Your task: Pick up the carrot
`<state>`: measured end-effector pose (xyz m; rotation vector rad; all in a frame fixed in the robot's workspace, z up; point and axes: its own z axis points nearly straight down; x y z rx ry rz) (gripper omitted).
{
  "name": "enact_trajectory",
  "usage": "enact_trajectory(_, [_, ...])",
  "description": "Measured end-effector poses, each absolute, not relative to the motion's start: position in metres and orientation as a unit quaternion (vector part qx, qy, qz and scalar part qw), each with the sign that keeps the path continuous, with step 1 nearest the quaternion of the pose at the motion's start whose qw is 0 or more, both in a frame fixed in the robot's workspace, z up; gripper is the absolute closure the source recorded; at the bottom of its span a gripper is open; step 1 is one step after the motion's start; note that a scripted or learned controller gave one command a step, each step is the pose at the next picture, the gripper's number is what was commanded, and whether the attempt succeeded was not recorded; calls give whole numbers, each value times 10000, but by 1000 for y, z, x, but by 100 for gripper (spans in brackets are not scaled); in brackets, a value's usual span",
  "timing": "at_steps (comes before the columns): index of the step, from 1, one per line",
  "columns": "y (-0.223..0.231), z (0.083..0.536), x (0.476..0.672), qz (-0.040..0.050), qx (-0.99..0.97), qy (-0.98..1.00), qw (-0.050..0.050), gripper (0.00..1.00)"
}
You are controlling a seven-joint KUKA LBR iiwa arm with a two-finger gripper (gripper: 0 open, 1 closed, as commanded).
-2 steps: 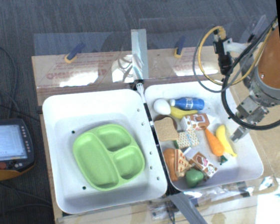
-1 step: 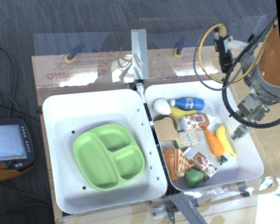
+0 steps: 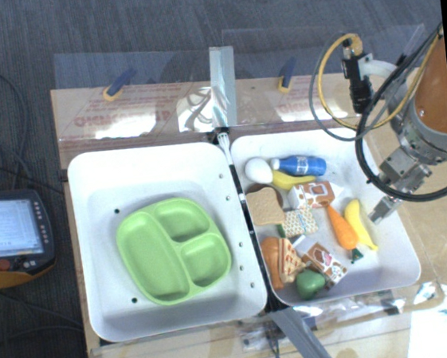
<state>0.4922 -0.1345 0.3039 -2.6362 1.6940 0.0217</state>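
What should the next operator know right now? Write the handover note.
Gripper: over the right bin's right rim, holding nothing; finger state unclear.
Carrot: lying in the right bin, beside the banana, which lies on its right, with the toy food boxes on its left.
Left bin: holds the green tray.
Done: nothing; the carrot is not yet grasped.
Left: move the gripper left past the banana, come down on the carrot, grasp and lift.
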Motion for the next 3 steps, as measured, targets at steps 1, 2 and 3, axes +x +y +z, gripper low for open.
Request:
enact_trajectory(1, [-132,312,493,93,-8411,5408,53,100])
enact_trajectory(2, [-131,320,494,115,-8409,5411,68,100])
enact_trajectory(3, [-129,327,495,138,-8406,5415,83,100])
